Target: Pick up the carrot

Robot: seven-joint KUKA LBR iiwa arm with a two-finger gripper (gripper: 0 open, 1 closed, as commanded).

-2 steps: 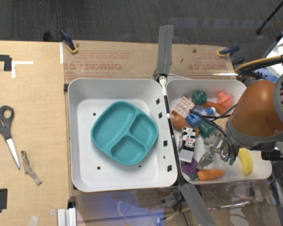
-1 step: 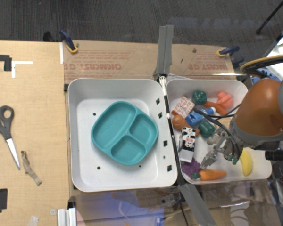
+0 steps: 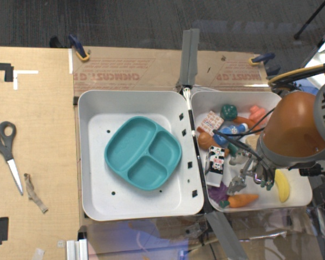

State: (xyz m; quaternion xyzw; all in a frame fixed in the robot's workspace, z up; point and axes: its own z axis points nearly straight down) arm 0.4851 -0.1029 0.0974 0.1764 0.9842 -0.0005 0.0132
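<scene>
Carrot (image 3: pixel 242 200): lies at the near edge of my right bin (image 3: pixel 300 199), not lifted. My gripper (image 3: pixel 239 184): hangs just above it, holding nothing; opening cannot be told. Descent, grasp and lift remain, I judge.

Arm (image 3: pixel 295 126) cut off at right.

claw (image 3: pixel 250 179) above carrot (image 3: pixel 242 200), teal plate (image 3: pixel 143 153)
</scene>
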